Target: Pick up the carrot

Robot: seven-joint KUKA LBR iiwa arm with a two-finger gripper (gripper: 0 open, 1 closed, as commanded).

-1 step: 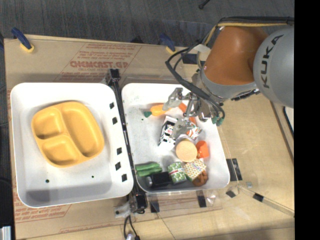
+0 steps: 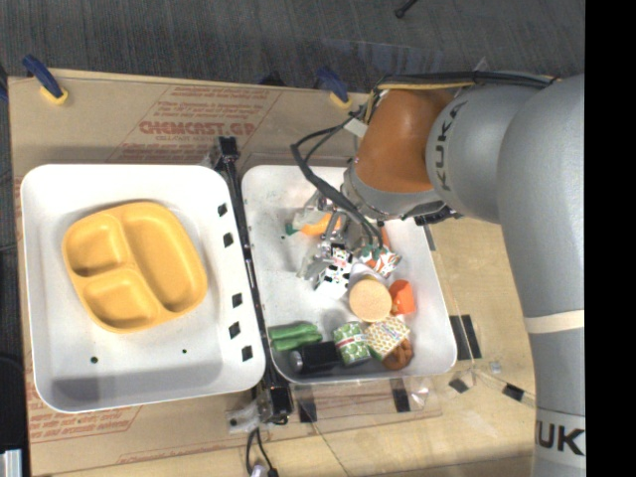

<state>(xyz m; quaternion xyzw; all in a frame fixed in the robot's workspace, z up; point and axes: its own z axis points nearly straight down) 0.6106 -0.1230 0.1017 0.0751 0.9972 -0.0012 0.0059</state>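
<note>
The carrot (image 2: 314,229) is a small orange piece with a green end, lying in the upper middle of the right bin (image 2: 260,266). My gripper (image 2: 326,242) is low inside that bin, directly at the carrot, with the orange wrist band above it to the right. The gripper's body and cables hide part of the carrot, so its contact with the gripper is unclear.
Toys crowd the right bin's lower half: a tan round disc (image 2: 369,298), a red-orange piece (image 2: 400,296), a green pickle (image 2: 294,334), a black block (image 2: 318,357), a small can (image 2: 351,343). A yellow divided plate (image 2: 134,263) lies in the left bin (image 2: 60,381).
</note>
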